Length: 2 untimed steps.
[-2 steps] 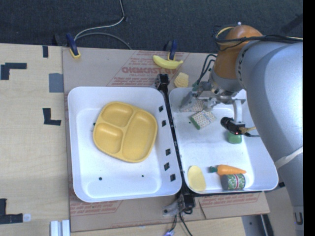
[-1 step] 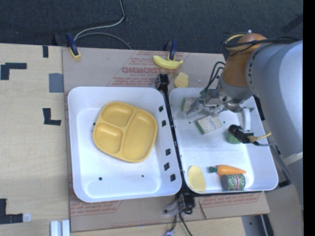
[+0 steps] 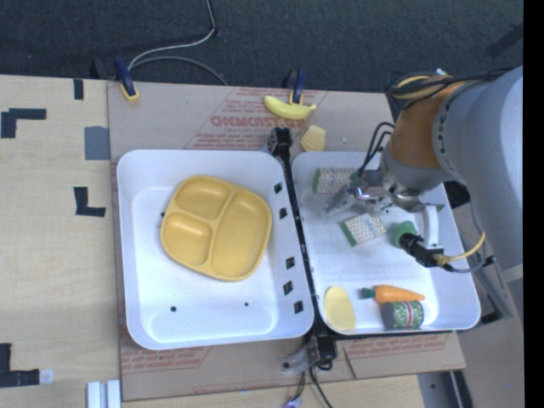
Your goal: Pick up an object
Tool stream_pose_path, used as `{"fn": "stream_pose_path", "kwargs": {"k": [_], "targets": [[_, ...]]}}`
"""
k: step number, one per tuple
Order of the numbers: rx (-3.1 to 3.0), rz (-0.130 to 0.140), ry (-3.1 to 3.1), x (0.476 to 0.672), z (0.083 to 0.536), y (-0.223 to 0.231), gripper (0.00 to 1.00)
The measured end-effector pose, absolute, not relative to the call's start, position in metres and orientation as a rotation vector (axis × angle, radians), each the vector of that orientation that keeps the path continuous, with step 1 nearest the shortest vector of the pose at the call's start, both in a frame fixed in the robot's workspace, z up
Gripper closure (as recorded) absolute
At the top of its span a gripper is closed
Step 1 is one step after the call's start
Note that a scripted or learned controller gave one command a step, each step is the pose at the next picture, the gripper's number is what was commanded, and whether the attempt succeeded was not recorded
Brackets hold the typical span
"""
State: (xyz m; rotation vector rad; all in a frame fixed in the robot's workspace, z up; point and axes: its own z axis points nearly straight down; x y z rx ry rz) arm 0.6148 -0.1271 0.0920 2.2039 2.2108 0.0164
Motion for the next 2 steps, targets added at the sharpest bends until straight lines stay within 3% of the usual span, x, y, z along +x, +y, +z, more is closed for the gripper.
{"fn": "stream_pose_path", "kwargs": {"k": [1,2], "targets": [[2.218,0.000,2.224,0.668,0.084,-0.100,0.00],[2.220,0.000,2.221,0.631,0.086,-0.114,0.00]]}}
